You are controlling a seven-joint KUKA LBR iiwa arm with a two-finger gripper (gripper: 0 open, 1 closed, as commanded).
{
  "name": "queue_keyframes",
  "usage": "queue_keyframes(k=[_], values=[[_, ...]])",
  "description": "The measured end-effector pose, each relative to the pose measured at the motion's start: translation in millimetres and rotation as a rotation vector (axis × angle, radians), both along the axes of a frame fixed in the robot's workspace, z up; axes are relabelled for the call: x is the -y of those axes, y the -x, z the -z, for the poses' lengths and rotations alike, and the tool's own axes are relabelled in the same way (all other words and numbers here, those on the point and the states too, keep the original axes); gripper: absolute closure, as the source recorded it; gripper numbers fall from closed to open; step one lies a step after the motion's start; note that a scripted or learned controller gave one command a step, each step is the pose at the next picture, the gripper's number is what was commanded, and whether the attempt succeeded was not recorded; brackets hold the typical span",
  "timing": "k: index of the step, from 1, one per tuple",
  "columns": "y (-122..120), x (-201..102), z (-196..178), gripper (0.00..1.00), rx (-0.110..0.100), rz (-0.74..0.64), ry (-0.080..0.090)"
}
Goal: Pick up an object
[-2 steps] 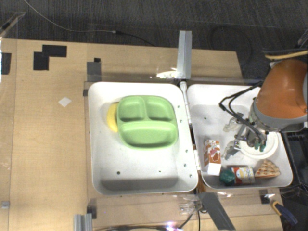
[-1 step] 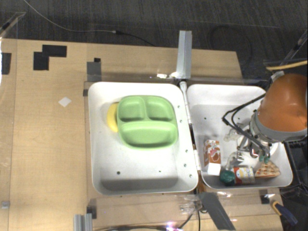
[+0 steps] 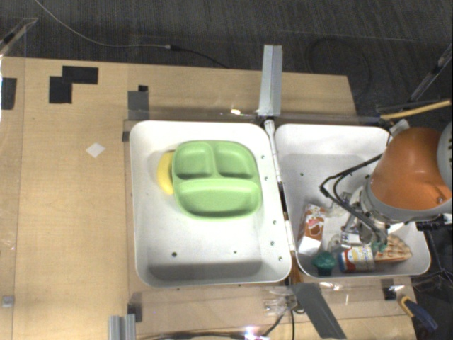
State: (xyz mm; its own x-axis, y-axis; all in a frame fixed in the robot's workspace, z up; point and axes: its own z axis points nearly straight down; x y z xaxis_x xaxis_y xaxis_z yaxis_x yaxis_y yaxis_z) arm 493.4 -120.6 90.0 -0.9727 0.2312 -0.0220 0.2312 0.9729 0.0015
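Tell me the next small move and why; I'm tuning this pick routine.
Probably a short straight descent. The hand sits low in the right bin, over a cluster at its near edge: a small bottle, a waffle-like piece, a teal object and a red packet. Nothing shows between its fingers, so no lift yet.

The green divided tray (image 3: 214, 178) looks like smooth moulded plastic with a soft sheen, and the yellow item (image 3: 164, 173) tucked under its left edge looks equally smooth. Both white bins (image 3: 152, 211) look like matt plastic, set on a bench (image 3: 64, 204) with a pale wood-grain finish, against dark, rough-textured carpet (image 3: 212, 13). The arm's orange band (image 3: 410, 172) is smooth and slightly glossy, while the small packet (image 3: 313, 227) looks like shiny printed wrapping.
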Motion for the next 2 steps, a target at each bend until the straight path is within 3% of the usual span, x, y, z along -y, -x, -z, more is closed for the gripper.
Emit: queue_keyframes(k=[1, 2], values=[[-68, -19, -1, 0.0, -0.005, 0.378, 0.008], [-147, -15, 1, 0.0, -0.007, 0.565, 0.002]])
